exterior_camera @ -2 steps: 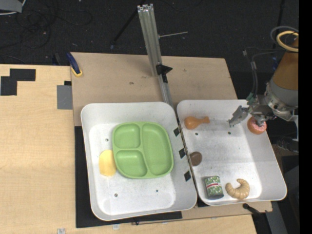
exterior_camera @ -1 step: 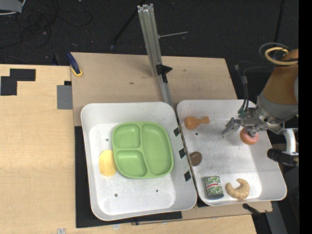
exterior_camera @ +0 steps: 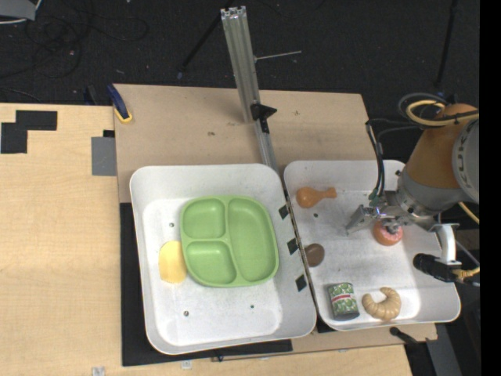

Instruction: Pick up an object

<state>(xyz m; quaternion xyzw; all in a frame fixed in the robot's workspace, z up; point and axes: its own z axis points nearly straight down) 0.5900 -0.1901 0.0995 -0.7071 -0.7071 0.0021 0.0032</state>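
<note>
My gripper (exterior_camera: 378, 221) is low over the right bin (exterior_camera: 356, 177), near its right side, and stands open. One grey finger (exterior_camera: 358, 219) splays out to the left. A small red-pink round object (exterior_camera: 388, 233) lies right under the gripper's right side, touching or nearly touching it, and is partly hidden by the wrist. Other items in this bin are an orange pear-shaped toy (exterior_camera: 315, 197), a small brown lump (exterior_camera: 314, 254), a green can (exterior_camera: 342, 299) and a tan croissant (exterior_camera: 382, 303).
The left bin (exterior_camera: 156, 186) holds a green divided plate (exterior_camera: 229, 240) and a yellow object (exterior_camera: 171, 261) beside it. A metal post (exterior_camera: 244, 77) rises behind the bins. The arm's grey and orange body (exterior_camera: 438, 163) hangs over the right bin's right rim.
</note>
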